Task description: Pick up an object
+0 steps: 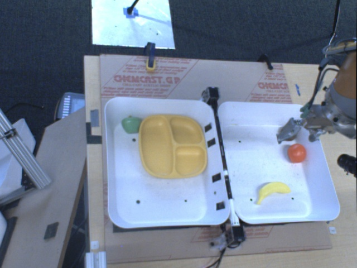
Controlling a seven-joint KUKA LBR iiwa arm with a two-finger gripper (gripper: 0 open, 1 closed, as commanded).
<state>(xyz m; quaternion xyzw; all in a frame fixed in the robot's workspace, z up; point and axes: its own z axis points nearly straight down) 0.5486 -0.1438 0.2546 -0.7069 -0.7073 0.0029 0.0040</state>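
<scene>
Tomato [297,152], red and round, lies in the right bin [245,127] near that bin's right wall, about midway between its far and near edges. It is the object nearest the gripper [291,130], which hangs just above and to the far side of it, tilted, with the grey arm [341,102] entering over the right wall. The jaws appear slightly apart with nothing between them, though the angle makes this hard to confirm. Banana [273,191], yellow and curved, lies in the same bin toward its near edge, well apart from the tomato. The left bin [167,216] carries a yellow divided plate [172,146] near its centre and a green apple [130,124] touching or just beside the plate's far left corner. Both bins sit side by side on a cardboard sheet [184,74] laid on the tabletop [92,94].

Judged step: approach to a grasp, most likely of the tomato. To do it well, centre the jaws over the tomato's widest part, open them wider than the fruit, descend straight until they straddle it, then close gently; a round, smooth thing may roll toward the bin wall if one jaw touches first. Lift only after both sides bear on it.
</scene>
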